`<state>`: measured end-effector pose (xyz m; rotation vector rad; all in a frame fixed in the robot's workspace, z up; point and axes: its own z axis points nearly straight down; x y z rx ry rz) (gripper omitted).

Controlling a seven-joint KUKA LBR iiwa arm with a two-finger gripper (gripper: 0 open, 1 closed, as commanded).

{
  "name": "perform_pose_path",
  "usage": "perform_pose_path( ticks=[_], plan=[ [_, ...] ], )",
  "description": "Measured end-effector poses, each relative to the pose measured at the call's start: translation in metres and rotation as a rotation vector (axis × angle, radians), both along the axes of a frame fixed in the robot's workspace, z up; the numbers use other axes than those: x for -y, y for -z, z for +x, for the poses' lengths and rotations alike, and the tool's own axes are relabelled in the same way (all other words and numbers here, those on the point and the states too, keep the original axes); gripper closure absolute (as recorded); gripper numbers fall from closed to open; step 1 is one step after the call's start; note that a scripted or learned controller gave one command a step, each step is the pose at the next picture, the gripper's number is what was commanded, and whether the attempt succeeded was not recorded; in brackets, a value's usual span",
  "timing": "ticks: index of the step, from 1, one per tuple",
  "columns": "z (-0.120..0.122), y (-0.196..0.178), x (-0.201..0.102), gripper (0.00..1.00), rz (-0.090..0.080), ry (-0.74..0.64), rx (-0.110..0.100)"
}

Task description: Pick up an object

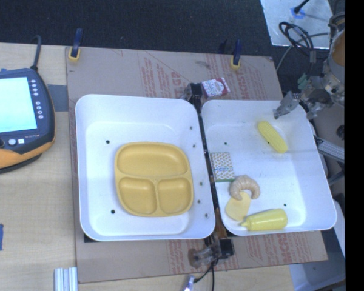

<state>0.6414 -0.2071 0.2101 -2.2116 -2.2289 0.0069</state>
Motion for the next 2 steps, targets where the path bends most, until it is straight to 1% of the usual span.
perform_pose_path(
  ticks=[1,2],
  plan=[
    [0.014,0.12,-0.028,0.0,0.002,0.001,-0.002],
    [0.015,0.107,-0.028,1.0,0.001,-0.001,-0.001]
  ],
)
